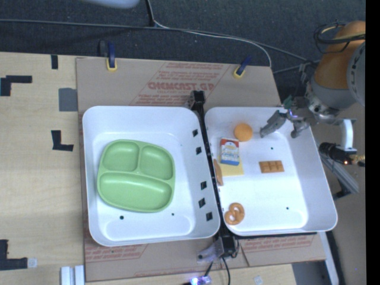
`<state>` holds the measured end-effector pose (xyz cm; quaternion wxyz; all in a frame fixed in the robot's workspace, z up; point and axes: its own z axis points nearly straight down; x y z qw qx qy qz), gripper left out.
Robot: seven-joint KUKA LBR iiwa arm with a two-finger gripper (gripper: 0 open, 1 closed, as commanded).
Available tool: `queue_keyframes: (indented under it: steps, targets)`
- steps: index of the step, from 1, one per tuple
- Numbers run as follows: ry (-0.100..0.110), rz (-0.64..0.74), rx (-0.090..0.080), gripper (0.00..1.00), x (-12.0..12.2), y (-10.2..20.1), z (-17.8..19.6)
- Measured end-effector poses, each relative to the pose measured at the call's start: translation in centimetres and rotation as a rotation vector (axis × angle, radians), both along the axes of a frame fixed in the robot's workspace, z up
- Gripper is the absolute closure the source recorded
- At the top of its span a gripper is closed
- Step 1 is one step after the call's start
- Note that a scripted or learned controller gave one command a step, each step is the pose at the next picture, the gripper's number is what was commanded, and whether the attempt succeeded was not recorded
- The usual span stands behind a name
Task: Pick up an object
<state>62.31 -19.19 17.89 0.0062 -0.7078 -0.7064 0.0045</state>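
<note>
Sitting around the orange ball [243, 132]: a small box [230, 151] below-left, a cracker [271, 167], a pretzel [234, 213]. Pincer [284, 125] hangs open just right, holding nothing.

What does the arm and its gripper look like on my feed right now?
The arm is grey with a rounded orange section near its top and dark cables looping over it. The gripper is dark grey metal with two slim fingers and a small greenish spot on its body.

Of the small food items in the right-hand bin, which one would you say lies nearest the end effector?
The orange ball, just left of the end effector. The small box, cracker and pretzel lie farther down the bin.
</note>
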Motion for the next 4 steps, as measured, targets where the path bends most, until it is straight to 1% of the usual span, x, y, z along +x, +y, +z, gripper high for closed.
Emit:
queue_keyframes:
  steps: [1,2,3,4]
  targets:
    - [-0.014,0.003,-0.003,0.0,0.3,0.0,0.8]
    - [-0.009,0.004,-0.002,0.0,0.4,0.3,-5.6]
    - [-0.015,0.005,-0.005,0.0,0.4,0.4,-9.6]
    - [-0.02,0.006,-0.008,1.0,0.6,0.4,-8.2]
